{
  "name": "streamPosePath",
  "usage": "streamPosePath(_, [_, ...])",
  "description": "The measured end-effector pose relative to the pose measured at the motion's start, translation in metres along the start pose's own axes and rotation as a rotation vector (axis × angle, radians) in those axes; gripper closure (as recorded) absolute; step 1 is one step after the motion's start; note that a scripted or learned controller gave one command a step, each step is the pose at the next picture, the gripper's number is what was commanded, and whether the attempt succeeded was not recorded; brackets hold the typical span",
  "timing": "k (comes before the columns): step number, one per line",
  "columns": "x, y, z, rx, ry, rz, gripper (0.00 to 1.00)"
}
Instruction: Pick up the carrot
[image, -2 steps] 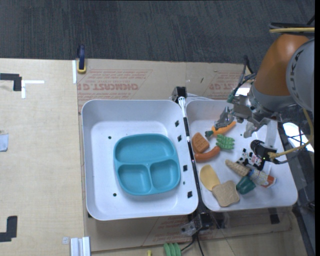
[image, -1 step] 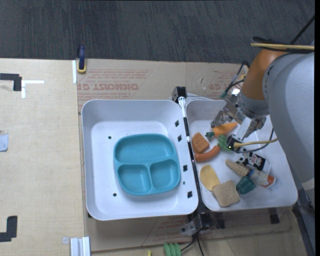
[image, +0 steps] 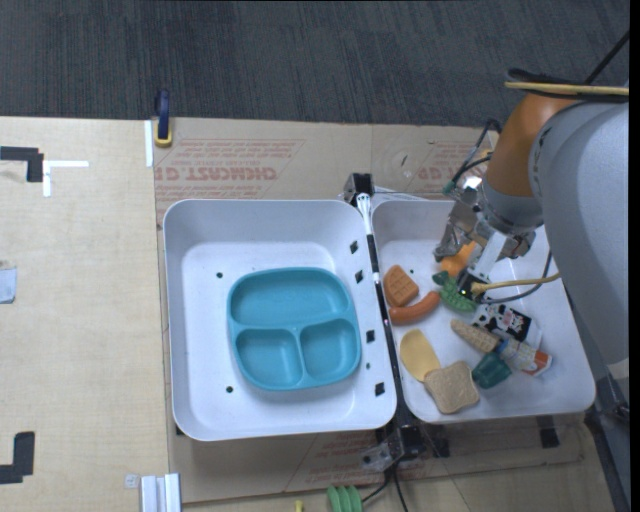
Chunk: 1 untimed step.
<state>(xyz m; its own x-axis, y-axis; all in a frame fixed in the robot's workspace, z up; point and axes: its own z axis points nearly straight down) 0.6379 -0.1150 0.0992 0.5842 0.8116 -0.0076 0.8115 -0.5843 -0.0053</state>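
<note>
The carrot (image: 455, 266) lies in the right bin (image: 560, 400), toward its upper middle; a short orange body shows, with a green leafy top (image: 459, 297) just below it. My gripper (image: 458, 246) reaches in from the right and hangs directly over the carrot's orange end, very close to it or touching it. The wrist hides the upper part of the carrot, so contact is unclear.
Around the carrot lie an orange waffle piece (image: 401, 285), a sausage (image: 413, 308), a yellow chip (image: 420, 352), toast (image: 452, 387), a corn-like stick (image: 473, 335), a teal item (image: 490, 372) and a white packet (image: 515, 330). The left bin (image: 190, 400) holds a teal divided plate (image: 295, 328).
</note>
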Motion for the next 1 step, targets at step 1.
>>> streamPosePath(1, [0.0681,-0.0264,-0.0927,-0.004,0.005,0.002,1.00])
